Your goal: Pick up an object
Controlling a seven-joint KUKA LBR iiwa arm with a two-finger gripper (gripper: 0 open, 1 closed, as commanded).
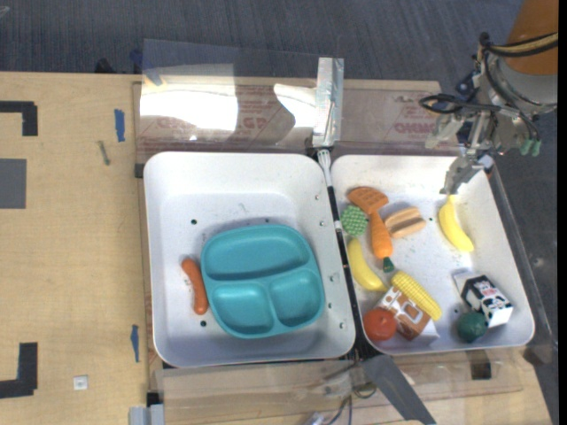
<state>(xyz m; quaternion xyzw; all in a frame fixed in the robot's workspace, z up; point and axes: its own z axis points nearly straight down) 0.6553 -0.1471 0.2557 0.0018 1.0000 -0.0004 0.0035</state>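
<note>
The gripper [462, 172] hangs just above the banana [454, 224]; its state I cannot tell. Light, stiff, slippery plastic; best pinched across its middle.

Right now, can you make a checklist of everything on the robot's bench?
Surface: wooden bench with two white bins, left bin and right bin.
Job's things: right bin holds two bananas, carrot, corn, hot dog bun, tomato, milk carton.
Clutter: teal tray and sausage in left bin.
End effector: above right bin's far edge, near a banana, holding nothing.
Cables: bundle at the wrist.
Surroundings: grey floor.
</note>
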